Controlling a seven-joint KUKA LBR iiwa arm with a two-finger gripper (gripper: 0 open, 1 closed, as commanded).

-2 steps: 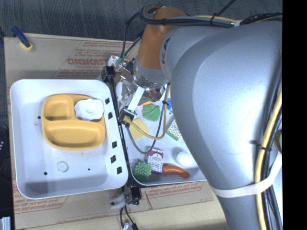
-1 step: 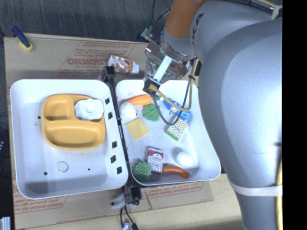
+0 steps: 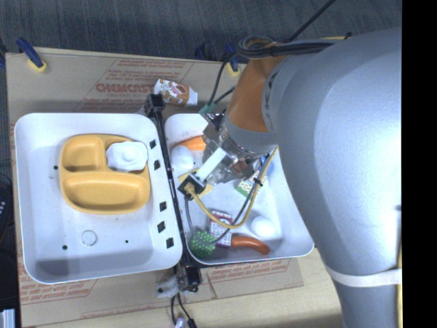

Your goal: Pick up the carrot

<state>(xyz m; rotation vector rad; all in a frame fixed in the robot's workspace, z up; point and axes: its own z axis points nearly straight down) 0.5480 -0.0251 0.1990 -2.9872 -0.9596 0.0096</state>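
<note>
Carrot (image 3: pixel 250 244) in white bin (image 3: pixel 285 207); cardboard bench (image 3: pixel 136 74), grey carpet (image 3: pixel 102 12)

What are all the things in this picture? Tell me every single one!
cardboard sheet: one, brown, under both bins
left bin: one, white, left
right bin: one, white, right
tray: one, yellow, in the left bin
lump: one, white, tray's upper right compartment
carrot: one, orange with green top, right bin's near edge
round things: two, white, right bin
orange thing: one, right bin's far end, partly hidden
packets: three, mixed colours, two in the right bin, one on the cardboard
clamp: one, blue, cardboard's far left corner
arm: one, grey with orange band, over the right bin
</note>
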